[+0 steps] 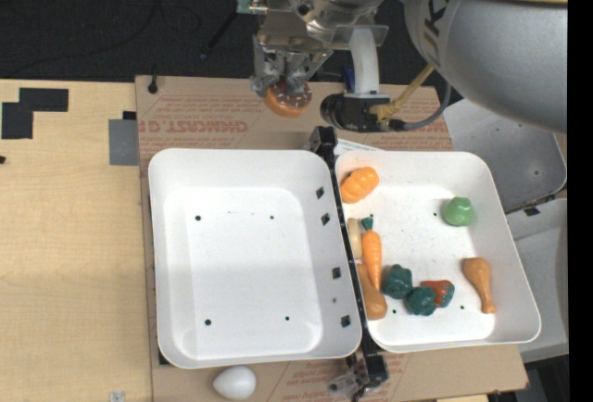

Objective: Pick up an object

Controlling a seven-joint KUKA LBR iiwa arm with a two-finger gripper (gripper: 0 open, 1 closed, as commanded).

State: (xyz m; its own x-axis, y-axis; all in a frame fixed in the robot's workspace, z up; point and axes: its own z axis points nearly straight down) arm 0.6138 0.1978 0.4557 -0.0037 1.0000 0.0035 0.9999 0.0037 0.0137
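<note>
One end effector (289,83) raised behind the bins, fingers pinching a small orange-brown object (286,101).

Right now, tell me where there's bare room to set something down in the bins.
Left bin: whole floor bare. Right bin: a bare strip between the orange piece and green ball. Crowded along its left wall and lower middle, around the carrot.

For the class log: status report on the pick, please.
Gripper raised behind the bins, shut on orange object. Right bin holds more toys. Nothing in the way.
</note>
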